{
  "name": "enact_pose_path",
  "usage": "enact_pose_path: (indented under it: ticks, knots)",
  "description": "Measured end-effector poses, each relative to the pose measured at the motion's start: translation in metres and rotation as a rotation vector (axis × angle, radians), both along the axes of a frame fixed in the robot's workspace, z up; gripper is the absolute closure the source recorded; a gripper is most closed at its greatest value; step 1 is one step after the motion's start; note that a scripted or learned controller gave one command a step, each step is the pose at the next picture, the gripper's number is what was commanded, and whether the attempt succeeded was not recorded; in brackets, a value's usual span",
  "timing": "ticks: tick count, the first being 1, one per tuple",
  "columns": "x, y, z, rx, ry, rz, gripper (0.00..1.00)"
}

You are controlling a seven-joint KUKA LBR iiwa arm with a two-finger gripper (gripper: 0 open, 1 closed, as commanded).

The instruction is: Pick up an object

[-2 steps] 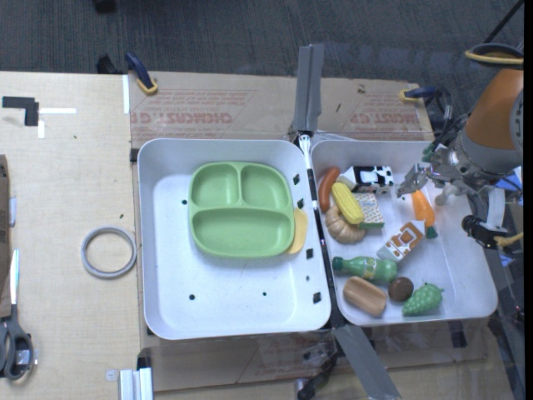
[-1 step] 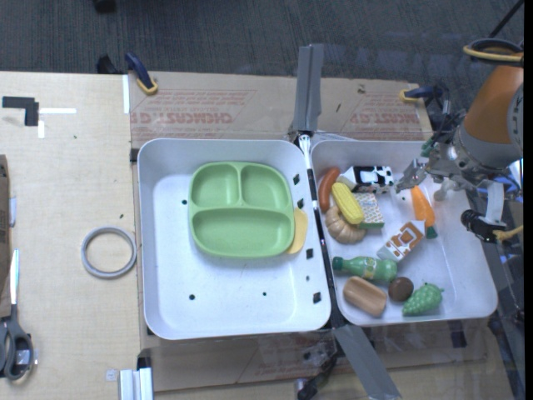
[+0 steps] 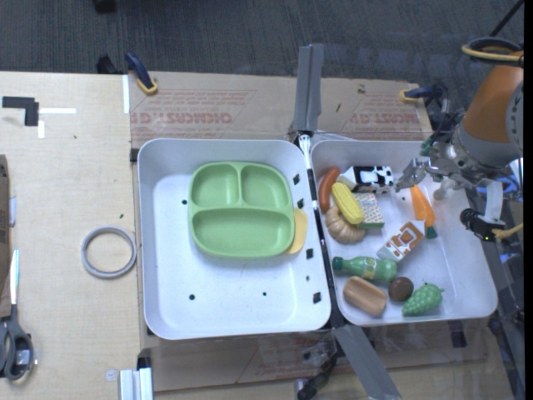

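I see my gripper [image 3: 414, 176] just above the toy carrot [image 3: 422, 207]; jaws unreadable, I cannot tell; carrot seems light, rigid, slick; grip mid-body.

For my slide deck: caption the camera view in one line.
Gripper poised over the right bin of toy food, near the carrot; green divided plate in left bin.

In the right bin [image 3: 466, 248] you have a heap of toy food: a corn cob [image 3: 346, 202] lying across a croissant [image 3: 343, 227], a carrot [image 3: 422, 207] toward the right, a green bottle [image 3: 365, 267] on its side, and green grapes [image 3: 422, 299] at the near right corner
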State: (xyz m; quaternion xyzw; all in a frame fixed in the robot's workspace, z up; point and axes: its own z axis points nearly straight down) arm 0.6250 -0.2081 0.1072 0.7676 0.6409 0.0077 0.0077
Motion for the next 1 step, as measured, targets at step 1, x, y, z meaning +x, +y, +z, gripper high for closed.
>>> enact_pose_path:
  ticks: [1]
  knots:
    - [0.0018, 0.0005, -0.0005, -0.009, -0.001, 0.098, 0.00]
